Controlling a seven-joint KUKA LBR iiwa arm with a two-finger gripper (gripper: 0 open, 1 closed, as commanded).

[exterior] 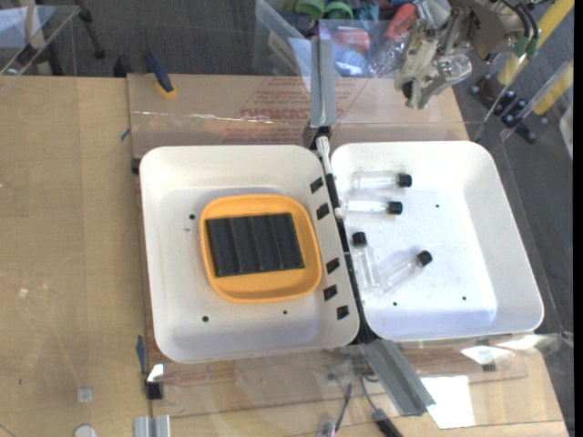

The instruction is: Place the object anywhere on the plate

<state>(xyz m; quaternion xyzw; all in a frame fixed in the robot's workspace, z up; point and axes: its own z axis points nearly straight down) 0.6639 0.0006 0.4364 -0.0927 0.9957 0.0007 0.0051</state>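
An orange plate (215, 281) with a dark ribbed centre lies in the left bin (168, 317). In the right bin (496, 271) lie several clear vials with black caps: one at the back (378, 182), one just below it (364, 207), and two nearer the front (363, 262) (401, 269). My gripper (430, 78) hangs high over the bench beyond the right bin's far edge, well away from the vials and the plate. It stands open and holds nothing.
A clear tub (301, 12) of colourful items stands behind the bins, close to the gripper's left. A metal bar (321, 89) runs between the bins to the back. A blue clip (162, 80) lies at the back left. Cables and arm parts crowd the top right.
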